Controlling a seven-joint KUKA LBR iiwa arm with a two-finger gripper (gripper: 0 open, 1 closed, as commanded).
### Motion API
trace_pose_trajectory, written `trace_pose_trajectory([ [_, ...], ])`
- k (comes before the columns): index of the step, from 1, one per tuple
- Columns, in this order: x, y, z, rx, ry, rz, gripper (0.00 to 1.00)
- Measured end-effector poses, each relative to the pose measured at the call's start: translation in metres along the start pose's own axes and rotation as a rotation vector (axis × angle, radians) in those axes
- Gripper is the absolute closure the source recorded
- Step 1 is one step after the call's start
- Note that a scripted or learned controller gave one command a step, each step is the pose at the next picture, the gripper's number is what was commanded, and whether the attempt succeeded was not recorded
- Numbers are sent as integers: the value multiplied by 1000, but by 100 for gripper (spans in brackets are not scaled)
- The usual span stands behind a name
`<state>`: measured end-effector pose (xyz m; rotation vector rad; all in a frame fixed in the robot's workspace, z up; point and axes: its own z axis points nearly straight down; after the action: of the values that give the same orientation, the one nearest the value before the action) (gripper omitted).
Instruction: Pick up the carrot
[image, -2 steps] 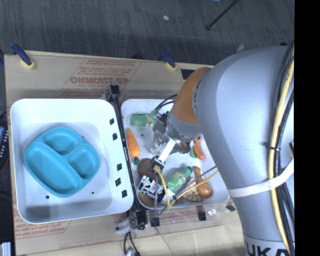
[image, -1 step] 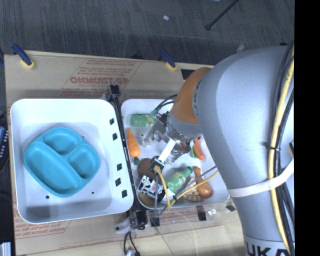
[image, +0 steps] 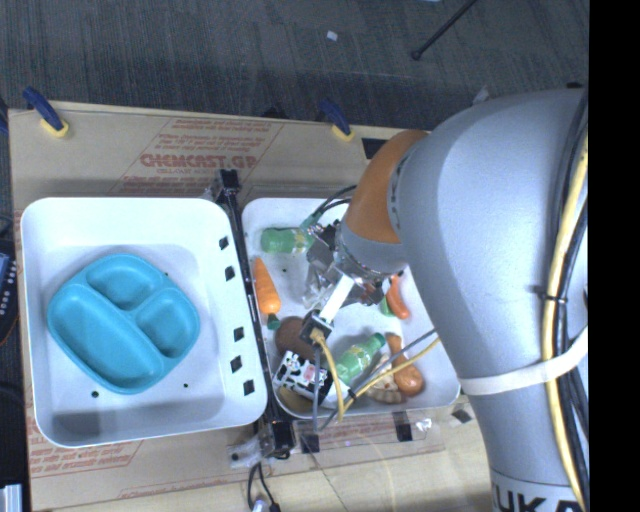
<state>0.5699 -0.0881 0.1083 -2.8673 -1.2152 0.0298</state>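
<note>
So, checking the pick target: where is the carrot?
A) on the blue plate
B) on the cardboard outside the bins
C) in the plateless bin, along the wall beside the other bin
C: the carrot lies along the cluttered bin's dividing wall, away from the blue plate.

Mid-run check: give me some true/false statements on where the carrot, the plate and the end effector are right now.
1. The carrot lies in the view's right bin, along its left wall. True.
2. The blue plate shares that bin with the carrot. False: it sits in the left bin.
3. The end effector hangs over the left bin. False: it is over the right bin, right of the carrot.
4. A green bottle lies just past the carrot's far end. True.
</note>
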Motion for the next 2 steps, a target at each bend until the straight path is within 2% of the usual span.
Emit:
trace_pose_trajectory([
  [1, 23, -70, -82, -23, 8, 320, 100],
  [2, -29, -62, -137, -28, 4, 16, 100],
])
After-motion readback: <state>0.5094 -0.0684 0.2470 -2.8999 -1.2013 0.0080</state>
